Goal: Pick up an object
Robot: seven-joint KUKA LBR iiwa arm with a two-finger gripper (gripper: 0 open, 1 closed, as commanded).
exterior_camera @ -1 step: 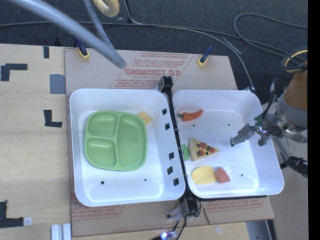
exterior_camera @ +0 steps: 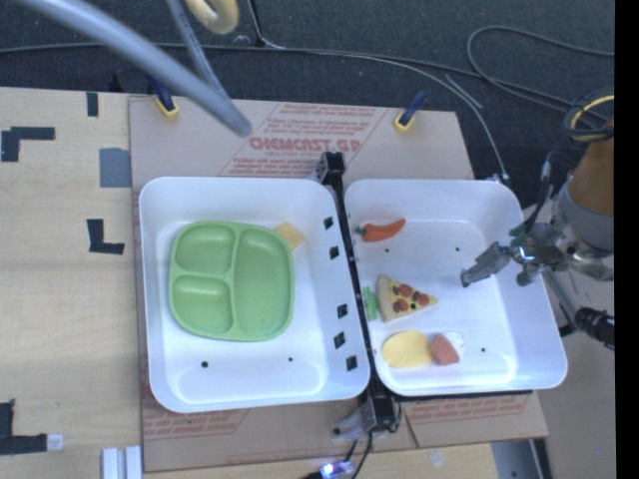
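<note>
Four toys lie in the right bin (exterior_camera: 519, 362): carrot (exterior_camera: 382, 230), pizza slice (exterior_camera: 404, 299), yellow piece (exterior_camera: 405, 348), red piece (exterior_camera: 445, 348). My claw (exterior_camera: 481, 270) hovers at three o'clock, its spread indiscernible. I expect a miss, since targets lie well apart.

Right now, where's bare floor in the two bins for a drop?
Left bin: a strip along the near wall, below the green tray. Right bin: the middle, between carrot, pizza slice and claw. Crowded: near the divider, pizza slice to yellow piece.
</note>
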